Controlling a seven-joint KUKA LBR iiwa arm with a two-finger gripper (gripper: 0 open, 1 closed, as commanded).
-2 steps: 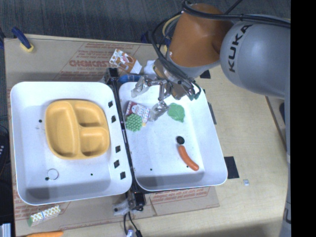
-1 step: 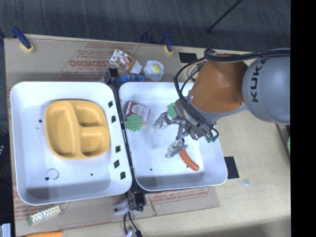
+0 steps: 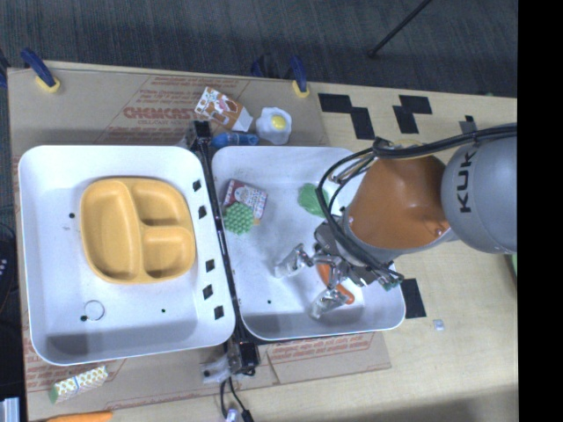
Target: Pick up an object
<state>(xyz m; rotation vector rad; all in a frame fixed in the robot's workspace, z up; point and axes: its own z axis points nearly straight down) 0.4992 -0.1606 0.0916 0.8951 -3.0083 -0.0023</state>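
Reaching into the right bin (image 3: pixel 264 319), the gripper (image 3: pixel 312 281) is seen with two fingers (image 3: pixel 290 262) spread — an orange object (image 3: pixel 327 273) lies between them, partly hidden, not visibly clamped. Farther off, one patterned packet (image 3: pixel 242 205) and one green piece (image 3: pixel 310 199) are counted; one yellow tray (image 3: pixel 139 229) fills the left bin (image 3: pixel 44 236).

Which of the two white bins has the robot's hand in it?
The right white bin, where the hand hangs over a small orange object. The left white bin holds a yellow divided plastic tray instead.
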